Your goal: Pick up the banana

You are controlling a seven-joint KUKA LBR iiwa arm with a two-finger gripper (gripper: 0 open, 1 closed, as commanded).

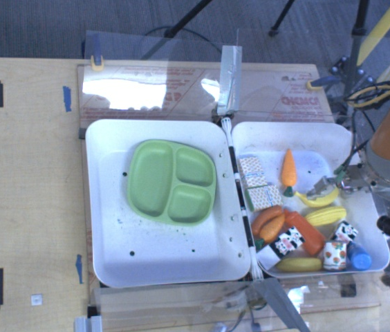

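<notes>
Right bin (267,138): banana (319,198) (yellow) touching end effector (328,183).

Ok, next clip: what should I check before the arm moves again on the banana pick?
1. Curved yellow banana in plain sight in the right white bin: ok.
2. Gripper sits close above the banana: ok.
3. Banana held between the gripper's fingers: cannot tell.
4. Room around the banana: not ok; the orange toy carrot and a yellow corn-like piece lie right beside it.
5. Green divided plate in the left white bin, away from the pick: ok.
</notes>
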